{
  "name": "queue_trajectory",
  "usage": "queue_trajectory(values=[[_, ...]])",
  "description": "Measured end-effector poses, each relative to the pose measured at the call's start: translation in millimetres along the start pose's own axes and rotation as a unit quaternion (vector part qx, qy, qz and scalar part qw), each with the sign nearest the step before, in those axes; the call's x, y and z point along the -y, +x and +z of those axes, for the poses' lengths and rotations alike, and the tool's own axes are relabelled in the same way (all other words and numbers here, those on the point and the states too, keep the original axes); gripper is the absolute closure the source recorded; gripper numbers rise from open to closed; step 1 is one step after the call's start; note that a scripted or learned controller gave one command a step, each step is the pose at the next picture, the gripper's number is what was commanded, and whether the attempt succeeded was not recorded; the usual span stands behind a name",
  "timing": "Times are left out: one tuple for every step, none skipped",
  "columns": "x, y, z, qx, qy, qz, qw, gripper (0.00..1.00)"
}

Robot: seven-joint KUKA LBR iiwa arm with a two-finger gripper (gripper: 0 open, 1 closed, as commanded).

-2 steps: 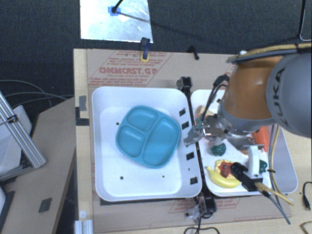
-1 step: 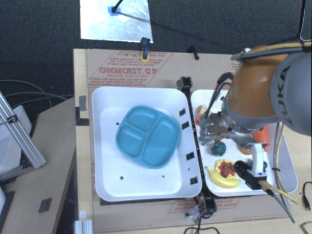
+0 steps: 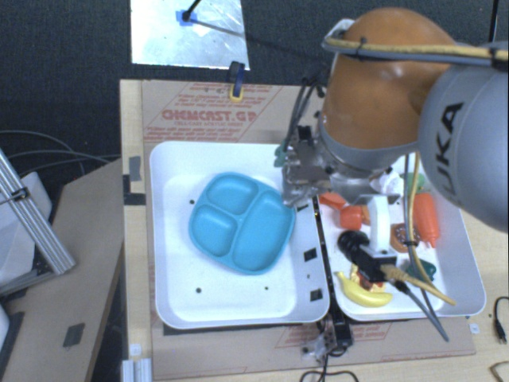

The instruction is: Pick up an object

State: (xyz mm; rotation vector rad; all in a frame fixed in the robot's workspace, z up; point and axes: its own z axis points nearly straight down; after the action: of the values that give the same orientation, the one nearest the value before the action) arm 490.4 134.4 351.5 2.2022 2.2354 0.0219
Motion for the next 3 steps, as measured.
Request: queue_trajectory(values=[[0, -7, -6, 0.003, 0.004, 0.003, 1.0000, 1.00], [-20, -33, 112, 0.005, 0.010, 0.009, 0.9999, 1.00], [4, -12, 36, 0.002, 0.003, 0.004, 1.0000, 1.00]])
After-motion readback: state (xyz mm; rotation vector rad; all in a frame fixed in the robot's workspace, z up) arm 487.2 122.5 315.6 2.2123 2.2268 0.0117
